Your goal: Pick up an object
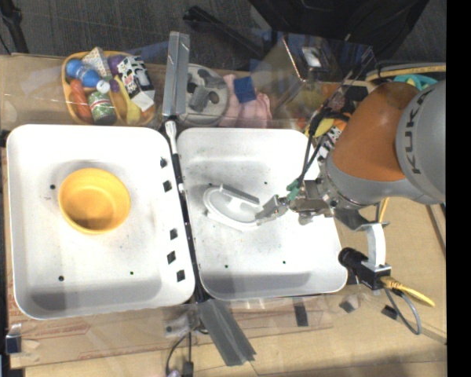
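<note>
You would have found the arm [385, 144] reaching in from the right, low over the right bin [298, 273], with the gripper [268, 207] at the right-hand edge of a white dish [226, 207]. That dish lay near the middle of the right bin, toward its left half, with a grey piece [239, 194] resting across its top. The gripper's tip was just beside or touching the dish; you could not have told which. Whether the tool was open, closed or gripping anything could not be judged at this angle. A yellow bowl [94, 200] sat upright in the left bin [31, 289], well apart from the arm. A yellow basket [133, 115] of small items stood behind the left bin.
</note>
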